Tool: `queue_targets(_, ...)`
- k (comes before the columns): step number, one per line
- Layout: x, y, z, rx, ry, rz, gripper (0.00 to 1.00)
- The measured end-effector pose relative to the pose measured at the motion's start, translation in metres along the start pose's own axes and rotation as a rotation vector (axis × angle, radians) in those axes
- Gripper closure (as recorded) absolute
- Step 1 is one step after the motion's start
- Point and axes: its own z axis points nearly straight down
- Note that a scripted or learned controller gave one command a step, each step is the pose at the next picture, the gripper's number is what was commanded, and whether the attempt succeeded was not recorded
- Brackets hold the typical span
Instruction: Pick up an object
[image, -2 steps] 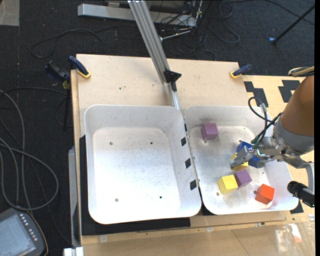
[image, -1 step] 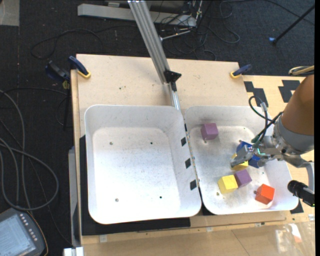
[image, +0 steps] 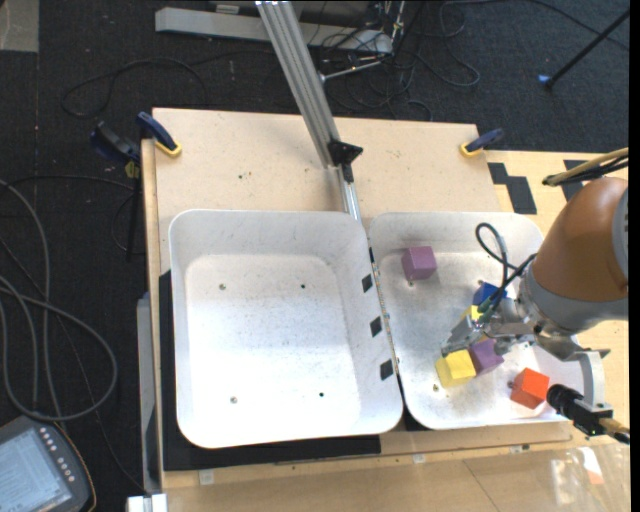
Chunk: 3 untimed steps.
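Note:
The right bin (image: 420, 410) holds several small blocks. A purple cube (image: 419, 263) sits near its back left. A yellow block (image: 456, 367) and a smaller purple block (image: 487, 354) lie touching each other near the middle front. An orange block (image: 529, 388) rests to their right. My gripper (image: 482, 330) reaches down from the right, its tip right above the yellow and purple pair. A bit of blue (image: 488, 294) shows by the wrist. Nothing is seen lifted off the bin floor.
The left bin (image: 200, 330) adjoins the right one along a shared rim with black markers. A slanted metal pole (image: 310, 90) runs from the top down to the bins' back edge. Clamps sit at the bench's back corners. The arm's bulk covers the right bin's right side.

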Motion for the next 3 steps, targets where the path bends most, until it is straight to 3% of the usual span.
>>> queue_targets(1,-0.006,0.004,0.037,-0.018,-0.01,0.003,0.0)
queue_targets(2,-0.007,0.009,0.039,-0.032,-0.012,-0.001,0.0)
queue_targets(3,-0.007,0.011,0.028,-0.039,-0.014,0.0,1.0)
